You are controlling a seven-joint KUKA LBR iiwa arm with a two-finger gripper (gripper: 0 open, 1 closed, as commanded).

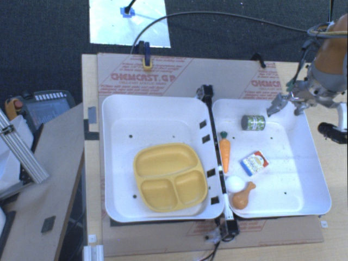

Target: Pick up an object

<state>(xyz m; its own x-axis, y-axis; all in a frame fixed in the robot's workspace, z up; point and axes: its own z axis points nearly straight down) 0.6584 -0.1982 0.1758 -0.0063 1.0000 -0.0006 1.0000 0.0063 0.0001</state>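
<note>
In the right bin (304, 145) lie a small green can (253, 123) on its side, an orange carrot (224, 152) along the left wall, a small blue and red box (254, 162), a white egg (235, 184) and a brown drumstick (242, 196). My gripper (286, 105) hangs over the bin's far right corner, just right of the can, with its two fingers spread open and nothing between them.
The left bin (117, 124) holds a yellow divided tray (170, 175). A black divider (213, 145) runs between the bins. A cable arcs across the back of the bench. A pendant and a metal rail lie at the far left.
</note>
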